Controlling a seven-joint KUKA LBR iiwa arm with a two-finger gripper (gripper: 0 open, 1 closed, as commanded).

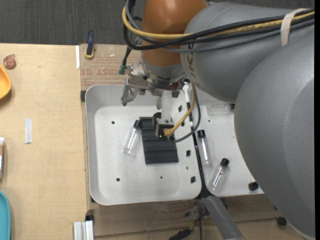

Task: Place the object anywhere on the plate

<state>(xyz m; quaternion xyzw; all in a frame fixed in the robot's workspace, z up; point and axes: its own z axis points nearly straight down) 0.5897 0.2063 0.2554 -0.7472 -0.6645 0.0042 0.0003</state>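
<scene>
A clear plastic tube point(132, 141) with a black cap lies in the left bin point(102, 149), slanting from upper right to lower left. My gripper point(159, 143) shows as a dark block under the orange wrist, low over the middle of this bin. It is just to the right of the tube, and its upper left corner is close to the tube's cap. The dark body hides the bin floor beneath it. An orange dish point(3, 85) is cut off by the left edge of the view, on the wooden bench.
Two more capped clear tubes point(202, 147) point(218, 175) lie in the right bin, with a small black piece point(253, 186) near its front. A teal object point(3, 215) sits at the bottom left. The grey arm covers most of the right bin.
</scene>
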